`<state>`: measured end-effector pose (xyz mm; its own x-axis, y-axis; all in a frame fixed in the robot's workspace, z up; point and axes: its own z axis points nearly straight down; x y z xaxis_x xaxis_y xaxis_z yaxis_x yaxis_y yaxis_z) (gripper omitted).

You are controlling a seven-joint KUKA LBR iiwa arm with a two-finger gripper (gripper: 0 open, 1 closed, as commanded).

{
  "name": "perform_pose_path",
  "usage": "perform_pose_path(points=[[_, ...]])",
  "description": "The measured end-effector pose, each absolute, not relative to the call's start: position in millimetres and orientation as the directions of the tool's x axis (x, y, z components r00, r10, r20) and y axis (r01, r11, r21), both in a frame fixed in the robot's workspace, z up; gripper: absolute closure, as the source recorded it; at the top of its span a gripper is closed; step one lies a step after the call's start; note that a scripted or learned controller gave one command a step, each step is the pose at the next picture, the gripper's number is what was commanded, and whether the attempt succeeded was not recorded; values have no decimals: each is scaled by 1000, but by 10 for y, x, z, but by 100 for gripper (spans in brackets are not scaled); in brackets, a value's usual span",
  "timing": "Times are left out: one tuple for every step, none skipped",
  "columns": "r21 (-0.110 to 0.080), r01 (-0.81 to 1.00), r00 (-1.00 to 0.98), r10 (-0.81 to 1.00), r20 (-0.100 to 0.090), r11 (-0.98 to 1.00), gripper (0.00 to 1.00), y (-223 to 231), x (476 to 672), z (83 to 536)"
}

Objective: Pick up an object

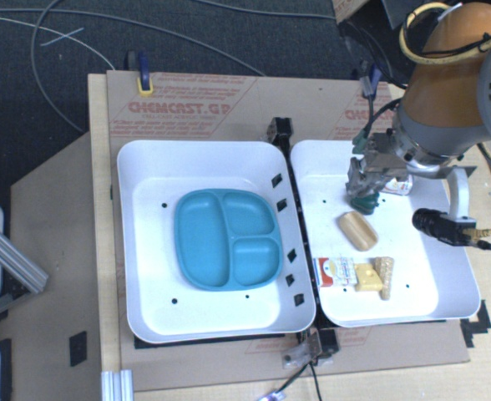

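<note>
Camera view: gripper [365,197] hangs low over right bin [446,295], a dark green lump under its tip; whether it is clamped cannot be told. Just below lie a tan bread roll [358,230], packet [333,271] and cheese wedge [377,276], likely targets. Left bin [145,224] holds a smooth blue tray [227,239].

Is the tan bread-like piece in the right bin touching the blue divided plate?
Apart. The camera view shows the tan bread-like piece in the right bin and the blue divided plate in the left bin.

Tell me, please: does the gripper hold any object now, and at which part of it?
It cannot be told. The gripper is low in the right bin, above the tan bread roll.
</note>
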<state>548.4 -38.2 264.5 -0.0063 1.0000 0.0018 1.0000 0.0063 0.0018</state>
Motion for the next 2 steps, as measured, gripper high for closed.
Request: perform_pose_path(points=[[1,1000,-7,1000,2,7,100,219,5631,2571],[-4,1000,-5,1000,2,5,100,755,5699,2328]])
